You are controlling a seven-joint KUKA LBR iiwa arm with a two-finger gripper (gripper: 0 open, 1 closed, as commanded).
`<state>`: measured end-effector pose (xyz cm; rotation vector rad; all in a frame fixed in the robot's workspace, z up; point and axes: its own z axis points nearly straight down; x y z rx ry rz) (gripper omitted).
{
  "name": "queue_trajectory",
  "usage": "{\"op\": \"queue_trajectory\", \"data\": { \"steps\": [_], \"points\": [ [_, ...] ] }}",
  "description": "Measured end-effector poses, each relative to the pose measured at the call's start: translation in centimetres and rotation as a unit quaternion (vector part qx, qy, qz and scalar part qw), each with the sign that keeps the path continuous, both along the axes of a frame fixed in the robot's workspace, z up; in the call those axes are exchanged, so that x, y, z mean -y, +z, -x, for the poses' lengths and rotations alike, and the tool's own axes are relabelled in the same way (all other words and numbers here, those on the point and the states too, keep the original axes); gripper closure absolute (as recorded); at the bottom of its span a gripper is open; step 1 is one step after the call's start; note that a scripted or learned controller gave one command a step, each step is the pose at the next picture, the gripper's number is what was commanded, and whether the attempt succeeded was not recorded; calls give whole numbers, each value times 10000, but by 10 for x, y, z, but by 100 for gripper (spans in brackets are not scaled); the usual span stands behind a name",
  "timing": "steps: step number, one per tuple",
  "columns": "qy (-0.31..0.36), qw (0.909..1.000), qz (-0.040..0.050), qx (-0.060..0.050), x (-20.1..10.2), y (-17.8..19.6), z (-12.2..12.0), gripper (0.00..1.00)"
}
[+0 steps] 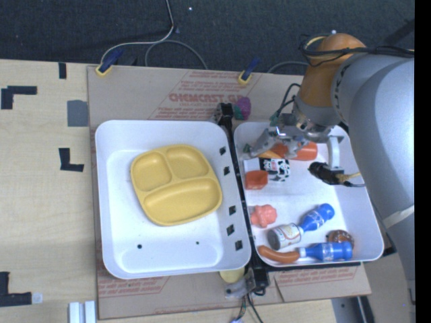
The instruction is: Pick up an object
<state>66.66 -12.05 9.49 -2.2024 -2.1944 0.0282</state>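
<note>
Gripper [279,142] low at right bin [367,210] back edge, above cow toy [276,168]; can't tell grip state.

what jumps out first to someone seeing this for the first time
The yellow three-compartment plastic plate draws the eye first, lying alone in the left white bin. Next comes the big grey arm with its orange band, reaching in from the right with its gripper low over the right white bin, which holds a clutter of small toys, including two blue bottles.
</note>
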Motion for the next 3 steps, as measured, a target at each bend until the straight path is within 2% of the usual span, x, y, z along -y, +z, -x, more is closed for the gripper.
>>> {"op": "queue_trajectory", "data": {
  "steps": [1, 2, 3],
  "points": [
    [-21, 10000, 68, 23, -5, -1, 1, 0],
    [-32, 9999, 93, 30, -8, -1, 1, 0],
    [-49, 9999, 127, -17, -2, 12, 3, 100]
  ]
}}
